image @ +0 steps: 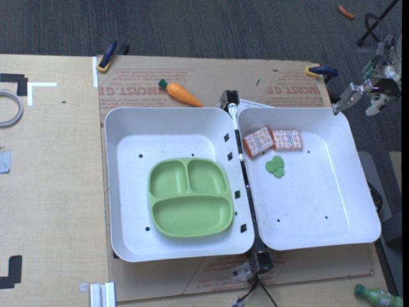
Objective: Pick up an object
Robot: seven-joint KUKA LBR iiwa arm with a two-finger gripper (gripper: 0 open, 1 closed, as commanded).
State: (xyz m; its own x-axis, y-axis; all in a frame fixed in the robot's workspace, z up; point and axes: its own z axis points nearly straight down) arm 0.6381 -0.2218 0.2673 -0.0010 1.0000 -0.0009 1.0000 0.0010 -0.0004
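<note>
Red-white patterned packets (273,141) side by side, right bin (332,190)

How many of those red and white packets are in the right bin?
2. One packet lies tilted near the divider at the bin's back; the other packet sits just right of it, touching or nearly so. Nothing seems to hide more.

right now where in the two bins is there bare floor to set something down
Right bin: the whole near half and the right side are bare; its far-left corner is crowded by two boxes and a green piece. Left bin: the green plate fills the middle, leaving a strip along the far wall and narrow margins.
</note>
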